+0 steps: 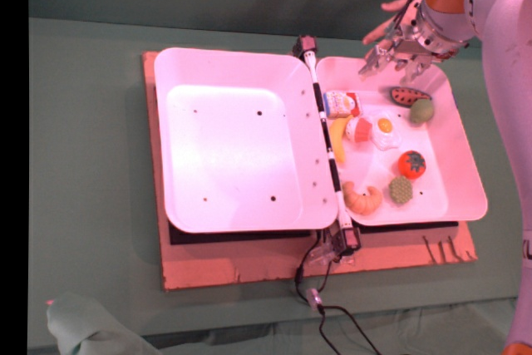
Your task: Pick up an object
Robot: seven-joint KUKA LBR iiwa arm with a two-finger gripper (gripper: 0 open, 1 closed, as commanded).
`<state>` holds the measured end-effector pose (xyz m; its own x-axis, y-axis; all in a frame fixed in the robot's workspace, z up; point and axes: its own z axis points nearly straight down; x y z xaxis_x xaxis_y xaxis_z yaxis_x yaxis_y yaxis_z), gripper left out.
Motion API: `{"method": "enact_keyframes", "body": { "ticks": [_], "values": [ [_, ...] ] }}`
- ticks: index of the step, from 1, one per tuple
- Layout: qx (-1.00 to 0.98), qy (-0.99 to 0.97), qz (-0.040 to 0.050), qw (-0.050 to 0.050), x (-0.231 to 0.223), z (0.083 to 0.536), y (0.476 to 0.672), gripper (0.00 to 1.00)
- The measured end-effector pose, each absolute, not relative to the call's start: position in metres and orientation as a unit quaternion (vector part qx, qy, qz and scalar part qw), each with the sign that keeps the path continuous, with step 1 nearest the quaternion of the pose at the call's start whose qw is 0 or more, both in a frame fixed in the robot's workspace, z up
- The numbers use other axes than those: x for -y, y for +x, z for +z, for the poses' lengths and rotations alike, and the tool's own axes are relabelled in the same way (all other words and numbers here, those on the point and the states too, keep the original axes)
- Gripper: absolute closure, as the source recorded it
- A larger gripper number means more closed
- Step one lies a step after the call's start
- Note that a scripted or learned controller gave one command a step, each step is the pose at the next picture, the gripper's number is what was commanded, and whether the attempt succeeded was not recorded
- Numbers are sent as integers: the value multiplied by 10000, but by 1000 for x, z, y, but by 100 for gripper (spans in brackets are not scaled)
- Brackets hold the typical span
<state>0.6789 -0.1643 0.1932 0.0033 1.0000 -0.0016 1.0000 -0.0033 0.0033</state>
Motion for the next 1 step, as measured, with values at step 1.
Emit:
{"method": "enact_keyframes", "body": {
  "ticks": [1],
  "values": [
    [-7060,7082,5,19,164,193,679,0]
  ]
}}
